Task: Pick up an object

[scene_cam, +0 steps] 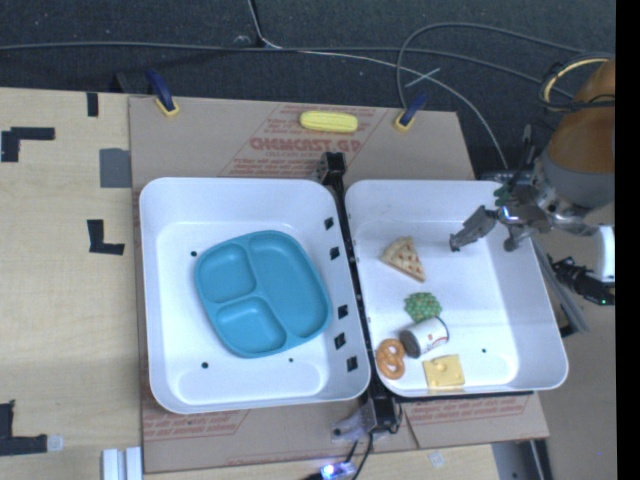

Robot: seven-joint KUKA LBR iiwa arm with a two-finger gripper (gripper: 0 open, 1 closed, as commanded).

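Objects: I count five small pieces in the right bin (pixel 520 308), none of them between the fingers.
Gripper: my claw (pixel 488 230) hangs over the far right part of the right bin, with its two dark fingers spread apart and nothing between them.
Arm: I see the grey wrist (pixel 565 183) with its orange band (pixel 590 133) coming in from the right, above the bin's right wall.
Waffle wedge: a tan triangular piece (pixel 404 259) lies left of the claw and apart from it, in the far left part of the right bin.
Broccoli: a green floret (pixel 421 304) sits just nearer than the wedge.
Can: a small white can with a red end (pixel 424 337) lies on its side, touching the floret's near edge.
Pretzel: an orange-brown pretzel (pixel 389 358) lies just left of the can, against the bin's left wall.
Cheese: a yellow square (pixel 443 372) rests in the near part of the bin, just beside the can.
Left bin: this bin (pixel 165 268) holds a blue divided plate (pixel 262 291) with three compartments.
Beyond the bins: I see a yellow banana-like piece (pixel 328 122) lying on the cardboard sheet (pixel 200 143) at the far side.
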